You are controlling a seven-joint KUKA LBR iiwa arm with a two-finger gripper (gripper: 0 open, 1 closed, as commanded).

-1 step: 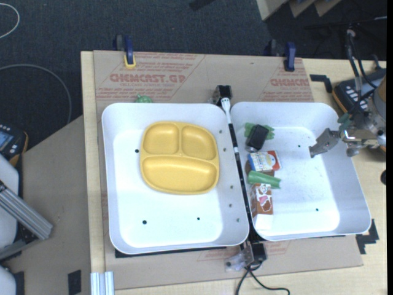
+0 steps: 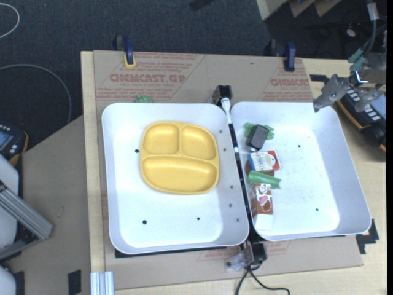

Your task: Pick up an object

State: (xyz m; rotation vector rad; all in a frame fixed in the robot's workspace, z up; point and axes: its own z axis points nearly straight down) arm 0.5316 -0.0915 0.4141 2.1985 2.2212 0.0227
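Grey jaws (image 2: 323, 98) are hovering over the right bin's (image 2: 319, 165) far corner; whether they are parted I cannot tell. Small packets (image 2: 264, 161) are lying along its left wall. A yellow plate (image 2: 180, 157) is sitting in the left bin (image 2: 123, 183).

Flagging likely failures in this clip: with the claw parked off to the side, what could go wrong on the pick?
1. The small items lie packed along the right bin's left wall; the claw may hit that wall or nudge neighbours.
2. The dark block overlaps a green piece, so both could lift or slip.
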